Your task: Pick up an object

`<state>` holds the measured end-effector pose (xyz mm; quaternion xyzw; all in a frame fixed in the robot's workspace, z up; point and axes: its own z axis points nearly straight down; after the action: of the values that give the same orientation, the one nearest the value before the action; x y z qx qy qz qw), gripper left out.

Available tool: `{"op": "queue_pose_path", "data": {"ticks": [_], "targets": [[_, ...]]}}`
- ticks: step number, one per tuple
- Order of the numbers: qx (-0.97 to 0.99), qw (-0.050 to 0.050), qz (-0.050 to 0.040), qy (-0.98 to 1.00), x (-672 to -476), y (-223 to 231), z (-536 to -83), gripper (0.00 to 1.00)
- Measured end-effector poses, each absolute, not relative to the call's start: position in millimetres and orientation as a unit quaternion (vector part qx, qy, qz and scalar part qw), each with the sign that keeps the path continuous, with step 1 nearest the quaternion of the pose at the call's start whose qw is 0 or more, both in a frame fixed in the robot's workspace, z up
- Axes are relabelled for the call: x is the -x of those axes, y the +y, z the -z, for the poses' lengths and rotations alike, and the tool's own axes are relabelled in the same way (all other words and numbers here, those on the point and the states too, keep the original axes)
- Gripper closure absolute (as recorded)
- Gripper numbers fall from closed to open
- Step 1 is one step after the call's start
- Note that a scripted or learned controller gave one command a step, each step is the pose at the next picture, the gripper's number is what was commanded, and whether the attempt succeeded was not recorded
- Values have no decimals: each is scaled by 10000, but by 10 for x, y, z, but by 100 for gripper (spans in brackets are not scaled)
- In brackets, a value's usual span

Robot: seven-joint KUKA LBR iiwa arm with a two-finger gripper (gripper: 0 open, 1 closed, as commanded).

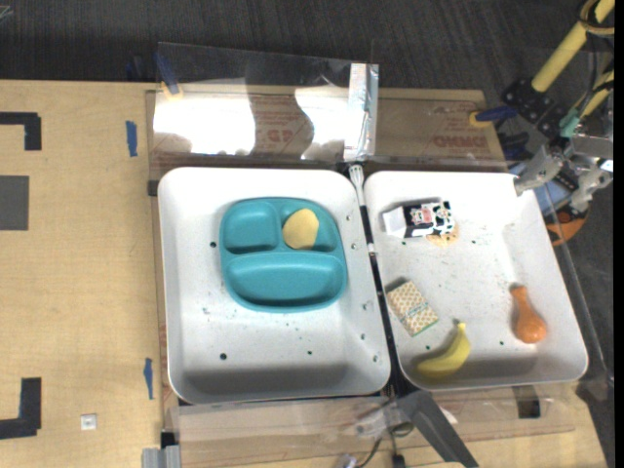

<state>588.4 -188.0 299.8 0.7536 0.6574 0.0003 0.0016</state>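
Four objects lie in right bin, claw beyond its rim.

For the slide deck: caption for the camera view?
Left white bin holds teal divided tray with yellow ball; right white bin holds yellow banana, orange gourd.

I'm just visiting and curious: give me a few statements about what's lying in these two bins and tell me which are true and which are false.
1. A teal tray sits in the left bin. True.
2. A yellow ball lies in the tray's upper right compartment. True.
3. The banana is in the left bin. False: it lies near the front edge of the right bin.
4. The orange gourd lies in the right bin, near its right side. True.
5. The small packet rests on the tray. False: it lies in the right bin, just above the banana.
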Motion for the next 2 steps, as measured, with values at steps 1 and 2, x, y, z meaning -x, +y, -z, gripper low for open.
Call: {"op": "queue_pose_path", "data": {"ticks": [1, 2], "targets": [[-7010, -56, 32, 7131, -5366, -1250, -1693, 0], [-6256, -70, -25, 7801, -5013, -2174, -1039, 0]]}}
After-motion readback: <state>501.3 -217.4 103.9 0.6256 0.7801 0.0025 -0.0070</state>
